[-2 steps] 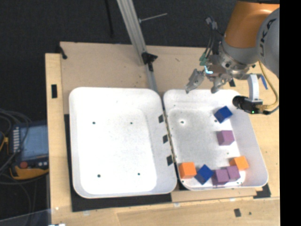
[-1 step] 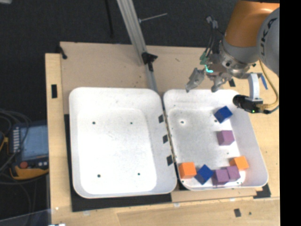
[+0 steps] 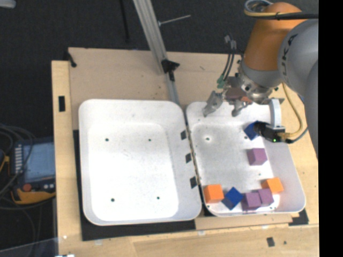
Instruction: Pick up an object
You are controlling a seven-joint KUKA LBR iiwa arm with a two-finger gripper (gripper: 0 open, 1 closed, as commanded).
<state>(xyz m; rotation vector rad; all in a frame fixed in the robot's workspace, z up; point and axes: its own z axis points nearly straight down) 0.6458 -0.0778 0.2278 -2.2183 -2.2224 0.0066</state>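
Hovering over the far end of the right shallow white plastic bin (image 3: 289, 167), the two-finger metal tool (image 3: 225, 107) stands spread wide and empty. Nothing is lifted yet; the nearest small blue cube (image 3: 251, 130) lies just beside it.

Looking down from a fixed spot above the bench (image 3: 128, 63), at a slant, taking in both white bins side by side: the left bin (image 3: 91, 159) and the right bin (image 3: 292, 194). Sitting far enough back to be catching the bench edges, dark floor beyond, and a grey pole (image 3: 153, 28) running up toward the top of frame. Facing so that the arm (image 3: 270, 39) is entering from the right side.
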